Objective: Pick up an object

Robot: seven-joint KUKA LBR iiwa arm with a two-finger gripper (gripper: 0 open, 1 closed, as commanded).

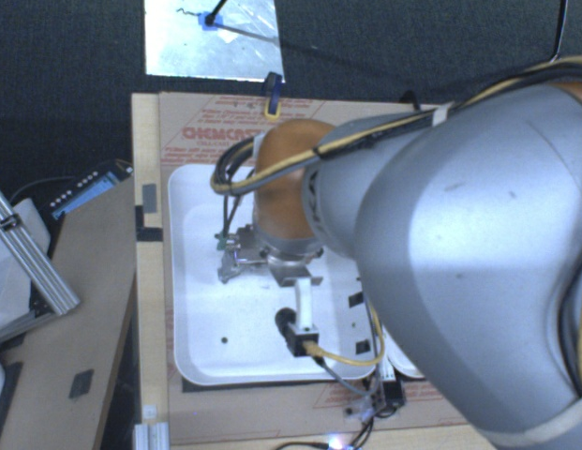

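Observation:
The grey arm with its orange band (281, 186) reaches in from the right and covers most of the bench. Its gripper (236, 259) hangs low over the middle of the left white bin (192, 251), pointing down at the bin floor. The wrist hides whatever sits between its jaws. A tiny dark speck (223, 339) lies on the bin floor, nearer the front edge. Two small black pieces (356, 299) (362, 347) show at the bin's right side, close under the arm. The arm hides the second bin.
The bin rests on a printed cardboard sheet (206, 125). A shiny foil sheet (211, 26) lies at the back. An aluminium rail (28, 261) and a wooden board (84, 345) stand off to the left, outside the bin.

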